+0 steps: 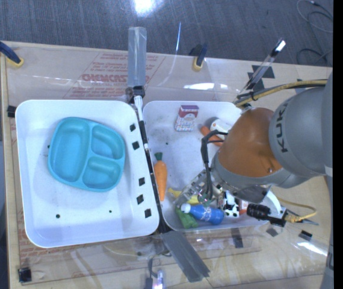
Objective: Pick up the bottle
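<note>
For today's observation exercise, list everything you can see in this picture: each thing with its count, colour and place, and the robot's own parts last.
Bins: two, white, side by side on the bench.
Divided plate: one, light blue, in the left bin.
Carrot: one, orange with green top, by the right bin's left wall.
Small carton: one, red and white, near the right bin's far wall.
Bottle: one, blue with white cap, lying in the right bin's near part.
Green item: one, beside the bottle; kind unclear.
Arm: one, grey with orange band, over the right bin.
Gripper: one, just above the bottle.
</note>
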{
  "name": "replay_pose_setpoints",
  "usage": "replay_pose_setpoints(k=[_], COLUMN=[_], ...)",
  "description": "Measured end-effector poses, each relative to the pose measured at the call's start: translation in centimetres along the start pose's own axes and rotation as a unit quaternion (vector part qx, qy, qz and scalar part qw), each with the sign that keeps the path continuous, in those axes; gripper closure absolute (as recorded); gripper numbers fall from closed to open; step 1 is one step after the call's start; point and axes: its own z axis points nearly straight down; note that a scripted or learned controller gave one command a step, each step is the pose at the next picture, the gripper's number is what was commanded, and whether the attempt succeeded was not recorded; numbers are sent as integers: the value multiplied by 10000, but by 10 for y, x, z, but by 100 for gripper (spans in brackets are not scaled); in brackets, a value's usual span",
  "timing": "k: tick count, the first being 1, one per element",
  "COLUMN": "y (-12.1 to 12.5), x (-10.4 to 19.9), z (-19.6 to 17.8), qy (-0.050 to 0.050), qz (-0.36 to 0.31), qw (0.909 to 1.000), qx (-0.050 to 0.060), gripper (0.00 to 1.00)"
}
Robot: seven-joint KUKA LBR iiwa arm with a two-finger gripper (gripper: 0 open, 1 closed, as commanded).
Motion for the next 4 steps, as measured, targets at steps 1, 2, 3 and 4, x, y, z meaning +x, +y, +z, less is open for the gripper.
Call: replay_pose_setpoints(k=[1, 2, 3, 4], y=[19, 17, 17, -38], x=[18, 22, 22, -42], z=[-105, -39, -39, -27], qy=[-12, 5, 3, -6], qz=[1243, 1176, 1180, 2037], qw=[9922, 9931, 9930, 9790], qx=[-1, 13, 11, 5], gripper=[100, 100, 0, 0])
